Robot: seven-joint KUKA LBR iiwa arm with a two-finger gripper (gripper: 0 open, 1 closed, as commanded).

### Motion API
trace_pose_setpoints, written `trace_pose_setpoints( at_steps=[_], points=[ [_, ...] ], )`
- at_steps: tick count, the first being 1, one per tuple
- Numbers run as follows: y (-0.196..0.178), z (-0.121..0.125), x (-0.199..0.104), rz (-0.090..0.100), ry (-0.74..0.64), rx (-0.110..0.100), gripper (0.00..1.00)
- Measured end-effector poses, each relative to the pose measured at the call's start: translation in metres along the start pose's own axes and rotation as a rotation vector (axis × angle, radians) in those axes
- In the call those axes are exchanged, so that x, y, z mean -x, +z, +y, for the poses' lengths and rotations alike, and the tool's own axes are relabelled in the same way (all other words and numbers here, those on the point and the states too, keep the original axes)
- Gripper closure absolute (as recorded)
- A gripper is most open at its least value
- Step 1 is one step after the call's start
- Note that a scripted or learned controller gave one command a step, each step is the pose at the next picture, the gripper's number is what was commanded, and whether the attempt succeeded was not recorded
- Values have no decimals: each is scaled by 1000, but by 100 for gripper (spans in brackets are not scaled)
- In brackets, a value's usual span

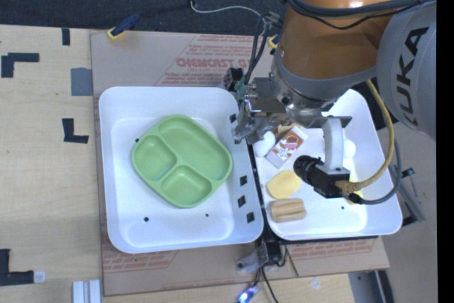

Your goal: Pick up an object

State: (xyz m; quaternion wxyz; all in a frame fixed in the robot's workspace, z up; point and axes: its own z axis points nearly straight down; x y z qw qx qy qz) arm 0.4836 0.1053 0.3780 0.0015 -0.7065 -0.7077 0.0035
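- Where the bench carries two white bins side by side, the arm (pixel 340 18) reaches in from the right and hangs low over the right bin (pixel 369 220), its orange and grey bulk covering that bin's upper part.
- The left bin (pixel 117 152) holds a green tray (pixel 181 161) with three compartments, lying flat and well apart from the arm.
- The gripper (pixel 273 120) sits near the right bin's left wall, under the wrist; whether it is released or clenched cannot be told, and nothing is seen held.
- Just beside the gripper lies a white packet (pixel 287 145) with red print, probably the nearest thing to pick.
- Below the packet lie a yellow piece (pixel 284 184) and a tan block (pixel 287 210), close together.
- A black fitting with cable (pixel 319 177) hangs beside them.
- To grasp well, the descent should likely centre on one item, clear of the bin wall and its neighbours; the crowding and the wall seem the main obstacles.
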Motion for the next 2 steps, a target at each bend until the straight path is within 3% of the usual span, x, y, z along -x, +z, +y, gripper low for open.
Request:
trace_pose_setpoints(
  at_steps=[2],
  points=[
    [-19,2,-1,-4,-4,-5,100]
  ],
)
